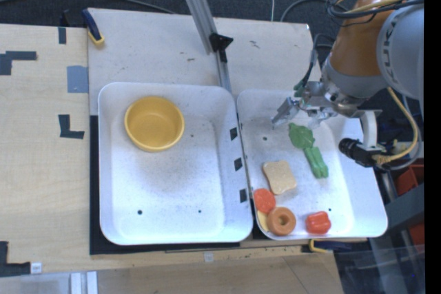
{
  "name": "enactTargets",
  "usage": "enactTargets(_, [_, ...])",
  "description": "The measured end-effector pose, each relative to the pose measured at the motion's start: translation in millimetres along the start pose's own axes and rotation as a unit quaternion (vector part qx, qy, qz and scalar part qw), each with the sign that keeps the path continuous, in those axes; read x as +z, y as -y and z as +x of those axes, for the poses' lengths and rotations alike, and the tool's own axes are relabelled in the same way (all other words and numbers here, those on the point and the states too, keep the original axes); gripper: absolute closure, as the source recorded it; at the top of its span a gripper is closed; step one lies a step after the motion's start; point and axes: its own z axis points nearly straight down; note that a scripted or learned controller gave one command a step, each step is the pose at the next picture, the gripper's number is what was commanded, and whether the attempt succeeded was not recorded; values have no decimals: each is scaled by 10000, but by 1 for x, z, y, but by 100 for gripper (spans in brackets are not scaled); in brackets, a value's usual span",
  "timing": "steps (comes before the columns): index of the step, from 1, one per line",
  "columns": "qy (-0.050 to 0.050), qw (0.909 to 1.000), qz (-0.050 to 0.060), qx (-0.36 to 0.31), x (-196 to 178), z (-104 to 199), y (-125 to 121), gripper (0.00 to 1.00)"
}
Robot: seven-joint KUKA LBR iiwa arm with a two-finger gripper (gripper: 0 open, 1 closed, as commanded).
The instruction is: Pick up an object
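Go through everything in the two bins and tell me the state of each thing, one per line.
Yellow bowl: upright, left bin.
Green toy: lying flat, right bin.
Toast slice: lying flat.
Tomato: against the bin's left wall.
Doughnut: flat, hole up.
Red piece: resting near the front wall.
End effector: above the green toy.

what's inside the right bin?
The right bin holds a green toy, a toast slice, a tomato-like piece, a donut and a red piece. The gripper and wrist cover its far corner.
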Motion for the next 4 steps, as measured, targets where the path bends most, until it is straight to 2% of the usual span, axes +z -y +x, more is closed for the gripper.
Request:
enactTargets(1, [0, 10000, -1, 2, 0, 0, 0, 0])
enactTargets(3, [4, 10000, 25, 5, 92, -3, -5, 0])
enactTargets(4, [11, 10000, -4, 3, 119, -3, -5, 0])
